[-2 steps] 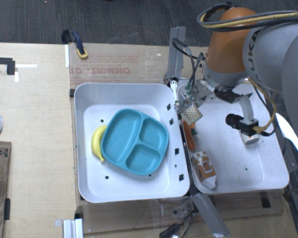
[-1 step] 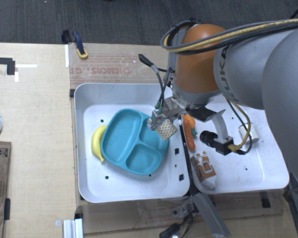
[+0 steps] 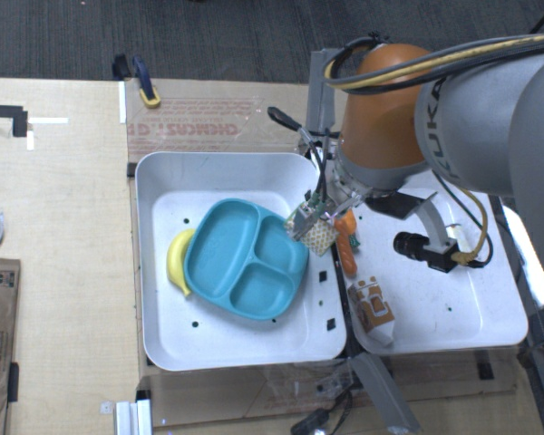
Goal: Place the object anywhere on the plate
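Plate (image 3: 245, 261): blue, three compartments, lying flat in the left bin (image 3: 154, 270); its right edge sits near the wall shared with the right bin (image 3: 490, 306). Banana (image 3: 178, 261): yellow, touching the plate's left rim, resting on the bin floor. Arm (image 3: 471, 107): grey with an orange band, entering from the right and reaching over the divide between the bins. Gripper (image 3: 315, 217): positioned above the plate's far-right corner; finger state cannot be determined, as the tip is crowded by small parts. Object (image 3: 317, 234): a small pale, speckled piece directly at the gripper tip, over the plate's right rim; whether it is clamped or merely beside the tip cannot be told. Carrot (image 3: 345, 246): orange, lying along the left wall of the right bin, just right of the gripper. Carton (image 3: 372, 304): white with brown print, in the near-left corner of the right bin.
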`<state>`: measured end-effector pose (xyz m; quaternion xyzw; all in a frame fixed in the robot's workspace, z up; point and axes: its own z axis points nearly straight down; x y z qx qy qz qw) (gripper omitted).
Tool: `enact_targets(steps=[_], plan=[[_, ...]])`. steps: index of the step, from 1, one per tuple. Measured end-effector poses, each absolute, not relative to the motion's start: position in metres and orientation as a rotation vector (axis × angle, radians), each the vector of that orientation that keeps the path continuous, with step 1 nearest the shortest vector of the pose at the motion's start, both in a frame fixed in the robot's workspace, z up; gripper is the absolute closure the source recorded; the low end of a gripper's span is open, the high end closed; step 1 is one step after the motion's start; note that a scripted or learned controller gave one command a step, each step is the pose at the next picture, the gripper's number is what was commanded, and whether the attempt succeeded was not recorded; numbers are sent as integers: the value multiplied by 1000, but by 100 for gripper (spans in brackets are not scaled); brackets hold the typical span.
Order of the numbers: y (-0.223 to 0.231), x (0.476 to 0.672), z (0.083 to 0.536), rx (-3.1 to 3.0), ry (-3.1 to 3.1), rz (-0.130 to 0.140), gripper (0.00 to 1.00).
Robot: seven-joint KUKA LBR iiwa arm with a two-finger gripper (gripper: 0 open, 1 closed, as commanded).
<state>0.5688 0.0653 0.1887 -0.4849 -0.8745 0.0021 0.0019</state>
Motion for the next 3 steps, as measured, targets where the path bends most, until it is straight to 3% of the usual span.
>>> enact_targets(steps=[1, 2, 3], plan=[[18, 583, 211, -1664, -2663, 6, 100], [56, 545, 189, -1443, -2786, 7, 100], [55, 545, 189, -1443, -2786, 6, 0]])
